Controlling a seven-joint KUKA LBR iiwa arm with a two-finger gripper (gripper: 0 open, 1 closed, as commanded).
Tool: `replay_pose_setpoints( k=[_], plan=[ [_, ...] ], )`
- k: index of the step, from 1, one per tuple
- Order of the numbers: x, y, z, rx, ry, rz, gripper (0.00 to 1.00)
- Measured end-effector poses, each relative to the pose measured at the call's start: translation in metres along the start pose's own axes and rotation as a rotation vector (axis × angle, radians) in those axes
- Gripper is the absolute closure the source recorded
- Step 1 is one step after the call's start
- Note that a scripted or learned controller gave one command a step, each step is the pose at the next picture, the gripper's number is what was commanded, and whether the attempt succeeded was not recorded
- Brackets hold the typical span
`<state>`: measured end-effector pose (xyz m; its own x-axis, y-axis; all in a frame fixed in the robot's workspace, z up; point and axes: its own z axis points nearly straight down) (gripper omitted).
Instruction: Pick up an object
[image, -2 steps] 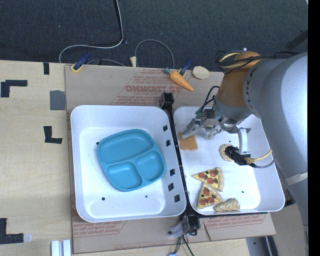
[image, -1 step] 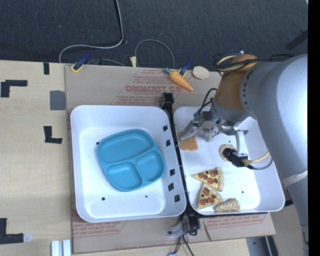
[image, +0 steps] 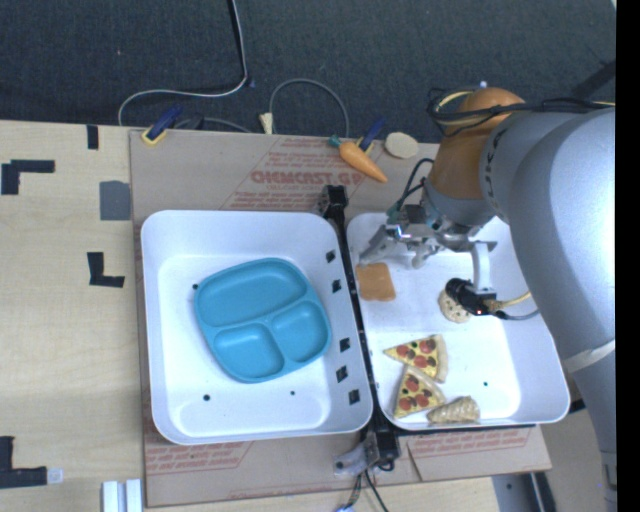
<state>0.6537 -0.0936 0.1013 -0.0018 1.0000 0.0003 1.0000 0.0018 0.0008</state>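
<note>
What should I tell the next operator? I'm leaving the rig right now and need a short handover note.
Gripper: low over the upper part of the right bin, just above the toast slice; nothing visibly held.
Right bin: toast slice, cookie, two pizza slices, pastry.
Left bin: blue divided plate.
Outside the bins: carrot.
Done: nothing picked yet.
Left: grasp and lift one object.

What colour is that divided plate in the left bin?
Light blue: the divided plate shows plainly in the camera view.
</note>
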Motion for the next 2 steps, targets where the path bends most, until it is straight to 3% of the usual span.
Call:
replay_pose_setpoints(
  k=[1,2],
  plan=[
    [-0.002,-0.025,0.016,-0.004,-0.003,0.001,0.00],
    [-0.003,-0.014,0.015,-0.001,0.000,0.000,0.00]
  ],
)
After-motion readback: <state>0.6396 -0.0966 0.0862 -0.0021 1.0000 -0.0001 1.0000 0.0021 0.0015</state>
